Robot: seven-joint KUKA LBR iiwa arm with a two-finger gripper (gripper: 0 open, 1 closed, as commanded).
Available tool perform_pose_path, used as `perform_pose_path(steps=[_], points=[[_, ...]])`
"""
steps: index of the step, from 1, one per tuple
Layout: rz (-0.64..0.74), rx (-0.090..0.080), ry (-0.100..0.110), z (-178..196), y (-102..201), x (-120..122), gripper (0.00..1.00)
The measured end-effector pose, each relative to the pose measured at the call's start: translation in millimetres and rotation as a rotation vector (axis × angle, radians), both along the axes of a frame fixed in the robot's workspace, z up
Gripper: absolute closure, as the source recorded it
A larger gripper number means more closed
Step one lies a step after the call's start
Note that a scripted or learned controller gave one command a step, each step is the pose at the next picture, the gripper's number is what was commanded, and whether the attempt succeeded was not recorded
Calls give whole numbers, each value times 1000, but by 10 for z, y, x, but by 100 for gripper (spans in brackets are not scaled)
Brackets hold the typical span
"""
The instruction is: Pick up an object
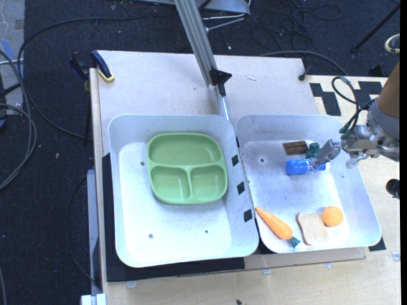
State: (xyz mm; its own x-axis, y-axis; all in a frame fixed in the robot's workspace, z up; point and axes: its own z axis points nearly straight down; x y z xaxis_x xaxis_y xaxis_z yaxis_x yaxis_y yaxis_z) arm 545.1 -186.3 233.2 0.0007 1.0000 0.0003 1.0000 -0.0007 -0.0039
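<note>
In the right bin [356, 189], the jaws [331, 152], gap unreadable, hover at 3 o'clock of a blue bottle [297, 166], likely light, stiff and slippery, best pinched across its middle.

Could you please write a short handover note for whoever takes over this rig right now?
Pincer: low over the right bin, at the blue object; whether it grips anything cannot be told.
Right bin: blue object, brown block and small green item at the back; carrot, toast slice and orange ball at the front.
Left bin: green divided plate.
Done: no object visibly lifted.
Left: grasp one object and raise it.
</note>
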Motion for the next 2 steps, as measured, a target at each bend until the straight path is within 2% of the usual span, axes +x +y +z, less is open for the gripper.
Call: perform_pose_path(steps=[1, 2], points=[[0, 1, 1, -504, 34, -99, 0], [1, 1, 0, -977, 92, -39, 0]])
